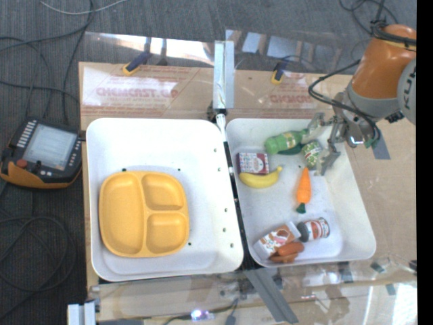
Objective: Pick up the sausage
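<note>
Sausage: reddish-orange, elongated, lying flat near the front edge of the right bin, touching a small packet.

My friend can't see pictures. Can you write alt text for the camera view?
A grey arm's two-finger gripper hovers over the right white bin, near a green bottle, far from the reddish-orange sausage at the bin's front. The left white bin holds a yellow divided tray.
</note>
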Available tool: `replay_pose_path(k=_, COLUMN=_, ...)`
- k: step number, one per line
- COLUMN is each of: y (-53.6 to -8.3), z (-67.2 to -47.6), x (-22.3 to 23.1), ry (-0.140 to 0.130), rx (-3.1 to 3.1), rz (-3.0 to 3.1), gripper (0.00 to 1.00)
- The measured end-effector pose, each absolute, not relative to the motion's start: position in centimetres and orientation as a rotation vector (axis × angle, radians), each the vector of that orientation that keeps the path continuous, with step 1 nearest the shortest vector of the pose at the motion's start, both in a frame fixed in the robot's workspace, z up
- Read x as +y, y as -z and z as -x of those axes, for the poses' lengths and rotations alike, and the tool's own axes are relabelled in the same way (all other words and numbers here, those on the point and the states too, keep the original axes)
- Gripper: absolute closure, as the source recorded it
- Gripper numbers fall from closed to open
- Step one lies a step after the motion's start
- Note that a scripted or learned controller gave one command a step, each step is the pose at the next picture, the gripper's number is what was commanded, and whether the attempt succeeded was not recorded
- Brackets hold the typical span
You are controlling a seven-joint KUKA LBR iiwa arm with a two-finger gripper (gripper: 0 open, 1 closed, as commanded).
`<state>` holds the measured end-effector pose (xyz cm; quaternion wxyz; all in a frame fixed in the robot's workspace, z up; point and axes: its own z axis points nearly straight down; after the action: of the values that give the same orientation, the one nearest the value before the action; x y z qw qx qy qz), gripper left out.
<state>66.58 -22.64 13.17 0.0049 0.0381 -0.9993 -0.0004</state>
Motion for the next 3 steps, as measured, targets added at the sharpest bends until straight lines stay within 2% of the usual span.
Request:
replay_pose_path(k=1, y=-12.6, z=-66.7, x=-15.3, ry=0.005, rx=-3.074, rz=-0.614, gripper=0.00)
replay_pose_path(k=2, y=-9.0, z=-63.2, x=-11.5, ry=-0.010, rx=-3.074, rz=-0.694, gripper=0.00)
replay_pose_path(k=3, y=-11.4, z=-66.9, x=-18.1, ry=0.001, rx=-3.087, rz=-0.594, gripper=0.00)
